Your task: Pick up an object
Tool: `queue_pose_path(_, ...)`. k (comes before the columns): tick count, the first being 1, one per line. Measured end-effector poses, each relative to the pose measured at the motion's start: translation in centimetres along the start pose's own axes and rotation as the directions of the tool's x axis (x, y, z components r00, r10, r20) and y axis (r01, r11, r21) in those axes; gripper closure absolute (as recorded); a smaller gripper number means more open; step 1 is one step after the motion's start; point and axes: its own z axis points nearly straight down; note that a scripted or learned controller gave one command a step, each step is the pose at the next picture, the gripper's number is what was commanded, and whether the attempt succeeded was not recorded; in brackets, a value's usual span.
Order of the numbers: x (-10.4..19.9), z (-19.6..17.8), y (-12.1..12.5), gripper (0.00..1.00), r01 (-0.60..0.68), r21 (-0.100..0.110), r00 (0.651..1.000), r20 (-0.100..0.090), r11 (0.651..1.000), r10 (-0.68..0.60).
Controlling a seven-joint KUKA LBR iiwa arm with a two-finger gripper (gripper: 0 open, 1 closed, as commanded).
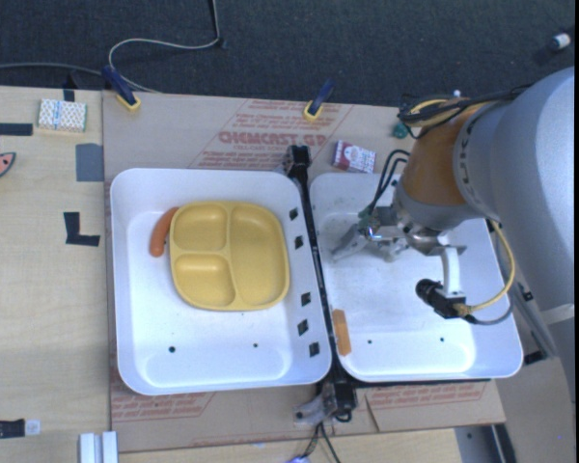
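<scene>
We see a yellow divided plate (229, 256) in the left bin (140, 355), an orange carrot-like piece (159, 232) touching its left edge. End effector (352, 240) sits low in the right bin (463, 360); can't tell its grip state.

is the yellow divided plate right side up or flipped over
Right side up. The yellow plate lies flat in the left bin with its three hollow compartments facing up.
</scene>
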Motion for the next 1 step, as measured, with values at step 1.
queue_pose_path(1, -0.01, -0.96, 0.01, 1.0, 0.0, -0.001, 1.0, 0.0, 1.0, 0.0)
